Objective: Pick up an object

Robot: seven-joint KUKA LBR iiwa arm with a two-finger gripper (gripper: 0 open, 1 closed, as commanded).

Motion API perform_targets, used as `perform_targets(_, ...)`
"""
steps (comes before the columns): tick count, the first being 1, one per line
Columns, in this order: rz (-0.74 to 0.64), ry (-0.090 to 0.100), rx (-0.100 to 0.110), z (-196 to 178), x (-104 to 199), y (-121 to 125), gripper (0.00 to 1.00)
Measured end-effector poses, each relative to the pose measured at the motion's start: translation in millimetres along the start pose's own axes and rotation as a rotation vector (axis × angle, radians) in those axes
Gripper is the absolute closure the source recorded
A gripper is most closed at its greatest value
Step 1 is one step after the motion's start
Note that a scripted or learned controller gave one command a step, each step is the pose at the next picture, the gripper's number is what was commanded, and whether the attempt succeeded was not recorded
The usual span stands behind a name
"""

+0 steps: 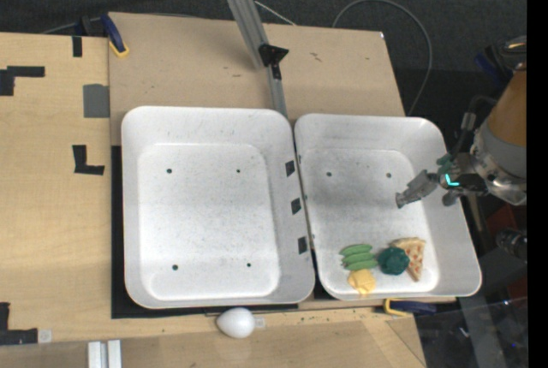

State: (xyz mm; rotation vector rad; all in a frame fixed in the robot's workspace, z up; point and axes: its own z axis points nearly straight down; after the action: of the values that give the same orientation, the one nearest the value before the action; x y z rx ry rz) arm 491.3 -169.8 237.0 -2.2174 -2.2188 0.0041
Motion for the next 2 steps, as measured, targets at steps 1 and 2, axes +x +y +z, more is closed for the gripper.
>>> perform_targets(1,-0.001,-0.001,-0.004,-1.8,0.0,0.8,0.0)
perform_targets(2,0.0,0.0,0.003,62.0,1.7,3.0,0.0)
